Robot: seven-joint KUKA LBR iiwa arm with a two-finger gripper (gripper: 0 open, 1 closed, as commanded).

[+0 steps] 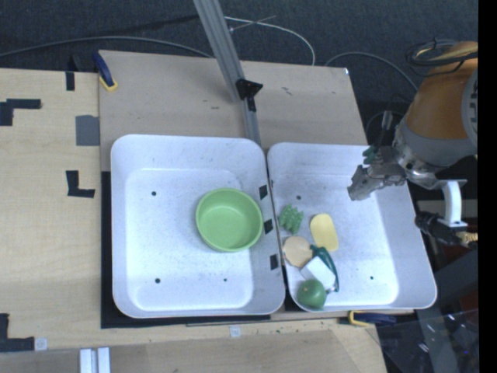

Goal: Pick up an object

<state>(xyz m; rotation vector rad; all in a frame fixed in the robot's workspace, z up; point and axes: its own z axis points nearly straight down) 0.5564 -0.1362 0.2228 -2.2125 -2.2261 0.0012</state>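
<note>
Two shallow white plastic bins with rounded corners sit side by side on the pale wooden worktop (178, 99). The left bin (147, 224) carries a smooth, round green bowl (228, 220), upright, near its right wall. The right bin (388, 247) holds a tight cluster of small objects in its lower left part: a bumpy green piece (291, 218), a glossy yellow oblong piece (324, 231) just to its right, a pale tan rounded piece (297, 250) below them, a white blocky item with a dark green handle-like strip (321, 269), and a smooth green ball (312, 293) against the bin's near wall. These pieces touch or nearly touch one another.

The grey arm with its orange band reaches in from the right. Its metallic end effector (362, 186) hangs over the upper right part of the right bin, well apart from the cluster, with nothing visible in it; whether it is open or closed cannot be told. A slim grey metal pole (221, 37) slants across the worktop toward the seam between the bins.
</note>
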